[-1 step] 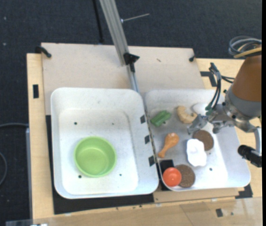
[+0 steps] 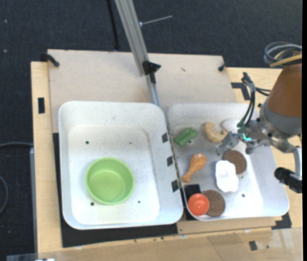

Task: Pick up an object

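Observation:
The right bin holds several small objects: a green block, a tan piece, an orange drumstick-shaped toy, a brown disc, a white object, a red ball and a second brown disc. My gripper hangs over the right bin, just above the upper brown disc and right of the tan piece. Nothing shows between its fingers.
A green bowl sits in the left bin. A slanted metal pole rises behind the bins. The arm's orange band stands at the right edge, with cables above it.

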`<action>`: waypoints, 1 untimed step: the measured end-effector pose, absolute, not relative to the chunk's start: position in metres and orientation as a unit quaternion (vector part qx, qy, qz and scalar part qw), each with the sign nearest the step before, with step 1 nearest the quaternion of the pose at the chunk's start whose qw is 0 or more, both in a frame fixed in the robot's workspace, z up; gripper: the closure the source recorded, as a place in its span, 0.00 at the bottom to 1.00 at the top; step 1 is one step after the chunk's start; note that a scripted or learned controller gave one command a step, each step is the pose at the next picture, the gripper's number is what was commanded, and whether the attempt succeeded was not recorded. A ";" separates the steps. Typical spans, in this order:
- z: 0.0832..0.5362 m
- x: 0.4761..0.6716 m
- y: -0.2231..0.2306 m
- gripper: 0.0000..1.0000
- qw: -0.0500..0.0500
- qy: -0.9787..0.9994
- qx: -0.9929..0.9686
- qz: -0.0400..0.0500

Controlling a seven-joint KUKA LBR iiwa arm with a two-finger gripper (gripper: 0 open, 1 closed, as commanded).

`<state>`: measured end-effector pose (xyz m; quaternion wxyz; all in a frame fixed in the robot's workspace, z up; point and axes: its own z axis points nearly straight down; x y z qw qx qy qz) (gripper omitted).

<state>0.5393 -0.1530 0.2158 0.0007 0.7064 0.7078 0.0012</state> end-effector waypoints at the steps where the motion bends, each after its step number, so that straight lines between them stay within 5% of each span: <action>1: 0.165 0.529 -0.157 0.00 -0.001 0.707 0.707 -0.002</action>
